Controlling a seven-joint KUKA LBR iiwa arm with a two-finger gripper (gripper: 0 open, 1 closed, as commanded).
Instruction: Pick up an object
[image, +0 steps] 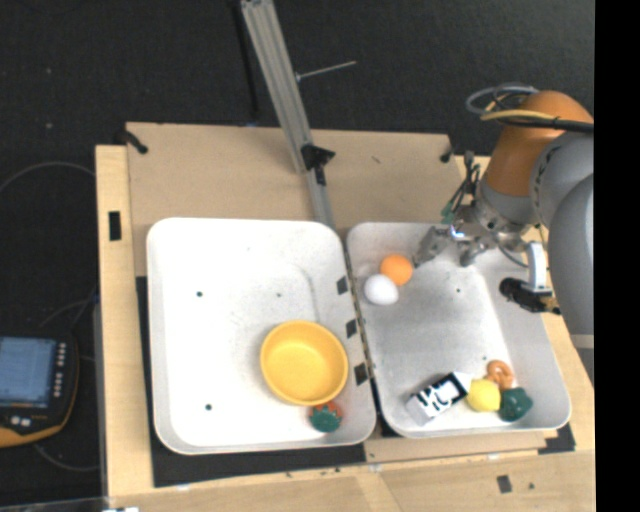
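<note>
Gripper (447, 250) at upper part of right bin (465, 310), near back rim. Fingers (430, 246) spread apart, open, nothing between them. Orange ball (397, 269) just beside left fingertip, contact unclear. White ball (380, 290) touching orange ball, lower left of it. Black-white box (438, 396), yellow object (484, 396), green object (516, 404), orange ring (500, 373) clustered at near right corner. Yellow bowl (304, 362) in left bin (230, 290), small green-red object (326, 418) just below it.

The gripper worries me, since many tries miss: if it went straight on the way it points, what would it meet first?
Probably the orange ball, just left of the gripper in the right bin, with the white ball beside it. Depth is unclear.
</note>
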